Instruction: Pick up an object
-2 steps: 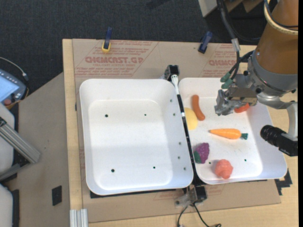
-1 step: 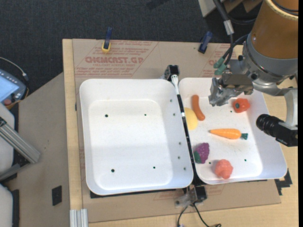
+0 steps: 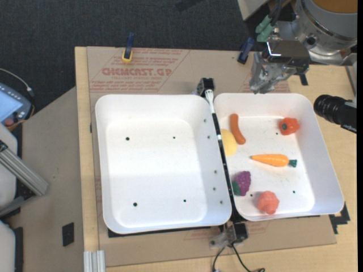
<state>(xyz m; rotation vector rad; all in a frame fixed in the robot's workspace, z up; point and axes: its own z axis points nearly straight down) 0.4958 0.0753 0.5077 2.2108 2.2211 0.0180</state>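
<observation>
The right bin [image 3: 323, 169] holds several toy foods: a brown sausage [image 3: 237, 128], a yellow piece [image 3: 228, 142] against the left wall, a red tomato [image 3: 288, 126], an orange carrot [image 3: 271, 160], purple grapes [image 3: 242, 182] and a pink strawberry-like lump [image 3: 266, 202]. My gripper [image 3: 265, 83] hangs above the bin's far rim, up and right of the sausage, with nothing seen between its fingers.
The left bin [image 3: 113, 169] lies beside the right one, joined by a black clamp [image 3: 205, 86] at the far edge. A blue and yellow clip [image 3: 129, 51] sits on the cardboard at the back. A black cylinder [image 3: 337, 110] juts in at the right.
</observation>
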